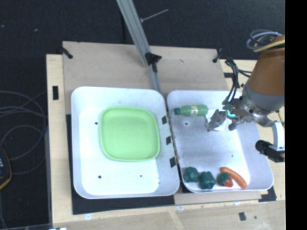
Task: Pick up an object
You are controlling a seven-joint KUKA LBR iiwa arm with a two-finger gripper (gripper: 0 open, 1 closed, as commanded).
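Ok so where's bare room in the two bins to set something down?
Free: the right white bin's floor between the green plastic bottle and the green and orange toys; the left white bin's margins around the square green plate. Crowded: the right bin's front edge.

We see two bins side by side on the bench (56, 143). In the left bin (81, 128) a plate (129, 133) lies near the middle. In the right bin (211, 147) a bottle (192, 110) lies on its side near the far left corner. Along the near edge sit four small things in a row (213, 178). The gripper (223, 120) hangs over the far right part of that bin, just right of the bottle.
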